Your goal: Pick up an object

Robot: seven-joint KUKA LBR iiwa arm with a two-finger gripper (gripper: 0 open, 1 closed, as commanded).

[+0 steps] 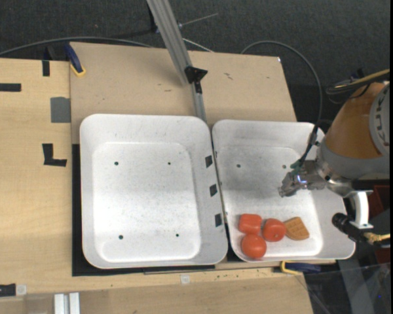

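Note:
Three red round pieces lie in the right bin point(262, 146) near its front edge: one at the left point(250, 223), one beside it point(273, 229) and one in front point(253, 245). A tan wedge-shaped piece point(297, 228) lies just right of them. My gripper point(291, 185) hangs over the right part of this bin, behind the tan piece and apart from all the objects. Nothing shows between its fingers. The grey arm with its orange band point(354, 136) reaches in from the right.
The left bin point(144, 188) sits beside the right one on the wooden bench. A grey metal pole point(173, 38) slants down from the top to the bins' shared back corner. Cables point(301, 57) run behind the right bin.

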